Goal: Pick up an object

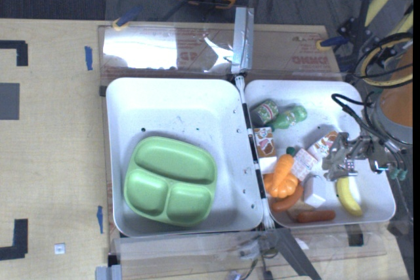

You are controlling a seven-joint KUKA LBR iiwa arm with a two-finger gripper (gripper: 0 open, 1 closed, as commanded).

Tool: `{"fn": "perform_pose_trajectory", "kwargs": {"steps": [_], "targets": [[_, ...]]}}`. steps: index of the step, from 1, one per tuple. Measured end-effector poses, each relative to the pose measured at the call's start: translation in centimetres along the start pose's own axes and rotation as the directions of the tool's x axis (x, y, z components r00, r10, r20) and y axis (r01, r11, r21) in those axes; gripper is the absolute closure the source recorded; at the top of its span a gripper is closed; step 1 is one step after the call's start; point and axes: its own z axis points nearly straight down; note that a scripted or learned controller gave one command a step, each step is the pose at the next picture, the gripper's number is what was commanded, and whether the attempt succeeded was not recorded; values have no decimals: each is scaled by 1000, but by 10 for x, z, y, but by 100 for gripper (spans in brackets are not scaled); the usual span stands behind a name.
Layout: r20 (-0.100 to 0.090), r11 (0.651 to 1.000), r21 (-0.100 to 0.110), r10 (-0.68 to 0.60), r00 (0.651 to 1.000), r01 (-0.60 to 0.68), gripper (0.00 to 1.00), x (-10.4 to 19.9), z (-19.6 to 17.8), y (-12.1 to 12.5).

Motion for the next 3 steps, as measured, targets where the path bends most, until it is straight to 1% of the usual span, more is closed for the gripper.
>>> {"fn": "perform_pose_trajectory", "kwargs": {"steps": [1,2,3], "targets": [[1,959,0,-284,959,284,100,0,4,8],[4,938,1,-346,938,346,100,-9,10,8],[6,996,1,-90,996,90,100,-58,24,43]]}}
